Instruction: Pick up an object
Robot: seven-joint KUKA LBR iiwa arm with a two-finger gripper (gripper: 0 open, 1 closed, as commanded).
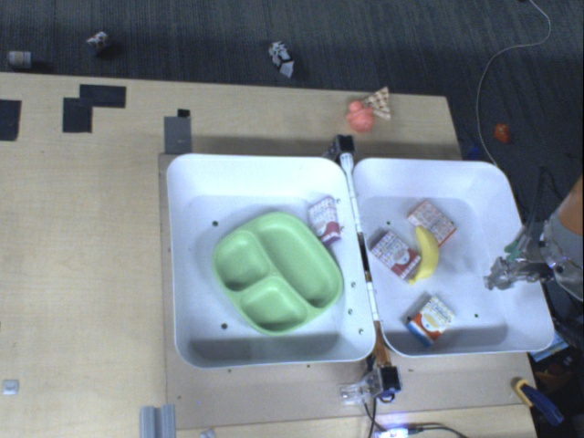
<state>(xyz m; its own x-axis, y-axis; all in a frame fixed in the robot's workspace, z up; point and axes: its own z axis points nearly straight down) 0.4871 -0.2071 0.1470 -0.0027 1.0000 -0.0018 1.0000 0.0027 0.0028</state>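
The right bin point(474, 182) holds a yellow banana point(425, 252), two red-and-white packets point(431, 221) point(393, 253) and a small orange-and-blue carton point(429, 318). In the left bin point(196, 182) lie a green divided plate point(277, 271) and a red-and-white packet point(324, 218). My gripper point(503, 277) hangs over the right bin's right edge, apart from all the objects, with nothing visible between its fingers.
A pink ball with a small cone-like toy point(368, 112) rests on the wooden bench behind the bins. Black clips point(343, 146) point(387, 379) sit at the divider's ends. Small items lie on the dark carpet at the back.
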